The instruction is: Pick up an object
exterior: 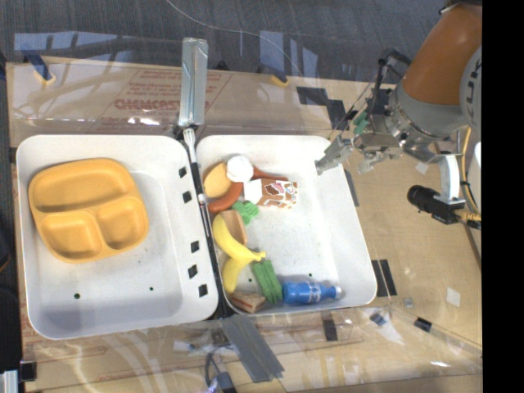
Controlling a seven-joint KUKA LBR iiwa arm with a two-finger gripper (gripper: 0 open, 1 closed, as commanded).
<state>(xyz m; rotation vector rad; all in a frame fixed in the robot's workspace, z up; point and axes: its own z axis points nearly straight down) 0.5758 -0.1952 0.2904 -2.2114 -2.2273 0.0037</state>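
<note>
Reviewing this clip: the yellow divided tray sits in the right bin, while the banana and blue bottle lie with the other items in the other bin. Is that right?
Not quite. The camera view shows the yellow divided tray in the left bin, not the right. The banana and blue bottle do lie with the other items in the other bin, the right bin.
</note>
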